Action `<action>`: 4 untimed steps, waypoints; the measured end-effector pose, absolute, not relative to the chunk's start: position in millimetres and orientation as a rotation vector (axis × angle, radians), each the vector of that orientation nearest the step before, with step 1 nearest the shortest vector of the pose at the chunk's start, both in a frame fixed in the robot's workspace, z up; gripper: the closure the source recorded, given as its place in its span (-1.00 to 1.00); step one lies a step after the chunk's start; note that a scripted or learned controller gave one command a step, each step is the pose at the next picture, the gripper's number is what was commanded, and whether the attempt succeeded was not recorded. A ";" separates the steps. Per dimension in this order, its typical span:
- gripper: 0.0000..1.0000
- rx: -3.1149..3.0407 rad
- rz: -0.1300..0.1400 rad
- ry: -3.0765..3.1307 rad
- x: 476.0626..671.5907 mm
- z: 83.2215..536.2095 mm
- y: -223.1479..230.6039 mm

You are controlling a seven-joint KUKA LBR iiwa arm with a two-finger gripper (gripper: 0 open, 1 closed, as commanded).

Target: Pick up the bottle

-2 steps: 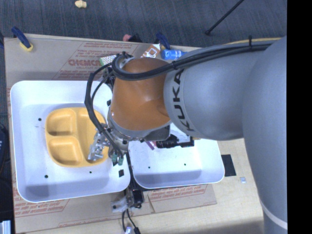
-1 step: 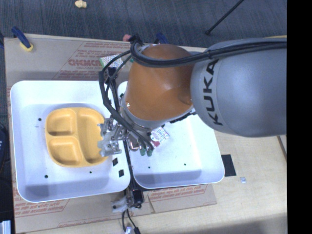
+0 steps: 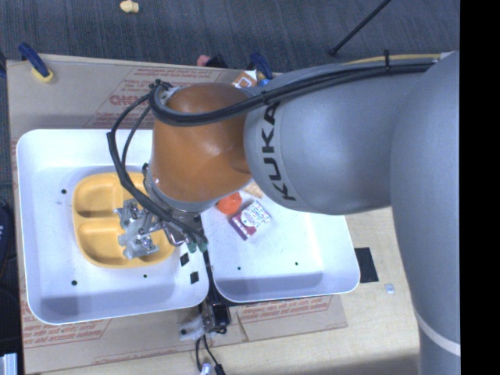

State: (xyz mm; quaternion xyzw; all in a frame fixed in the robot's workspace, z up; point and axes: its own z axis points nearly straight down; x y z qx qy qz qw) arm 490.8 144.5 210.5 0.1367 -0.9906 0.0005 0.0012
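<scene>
- Grey arm (image 3: 344, 131), marked KUKA, is nearest the camera; its orange band (image 3: 199, 147) sits above the wrist
- Gripper (image 3: 139, 237) hangs low over the left bin (image 3: 39, 209), just above the yellow divided tray (image 3: 94, 209); how wide it stands cannot be told, and nothing is seen held
- Left bin holds the yellow divided tray
- Right bin (image 3: 312, 264) holds an orange object (image 3: 229, 204), partly hidden under the wrist, possibly the bottle, and a small printed packet (image 3: 250, 219) just beside it; packet text unreadable
</scene>
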 end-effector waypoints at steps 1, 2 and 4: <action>1.00 0.020 0.002 -3.138 493.8 175.6 121.9; 1.00 0.177 0.002 -3.132 477.3 195.7 95.9; 1.00 0.614 0.002 -3.082 486.2 224.0 84.4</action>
